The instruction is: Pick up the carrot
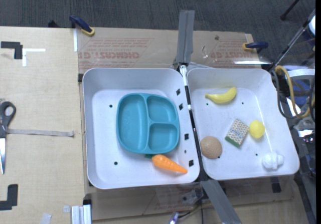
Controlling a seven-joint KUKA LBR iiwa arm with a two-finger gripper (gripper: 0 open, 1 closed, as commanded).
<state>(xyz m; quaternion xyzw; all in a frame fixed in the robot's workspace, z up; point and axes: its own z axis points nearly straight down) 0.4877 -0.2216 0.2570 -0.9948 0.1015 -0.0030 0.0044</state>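
We see the carrot (169, 164) in the left bin (100, 133), low in the view near the front wall and toward the corner by the divider between the bins. It lies flat and slightly slanted, its thick end to the left and its point to the right. The thick end sits just beside the lower edge of a teal plate (148, 123), which has three compartments and takes up the middle of that bin. We cannot tell whether carrot and plate touch.

Parts of the arm (303, 118) show at the right edge of the view, beyond the outer wall of the right bin (241, 113): cables and some shiny metal. We cannot tell whether the gripper is open or closed. The carrot is well apart from that hardware, with the whole right bin between them, and nothing touches it from above.

In the right bin we see a banana (221, 95) near the back, a lemon (257, 129) just beside a small patterned block (236, 132), a brown ball (211, 147) close to the divider, and a white lump (272, 161) in the front right corner.

Scissors (5, 128) lie on the bench at the far left.
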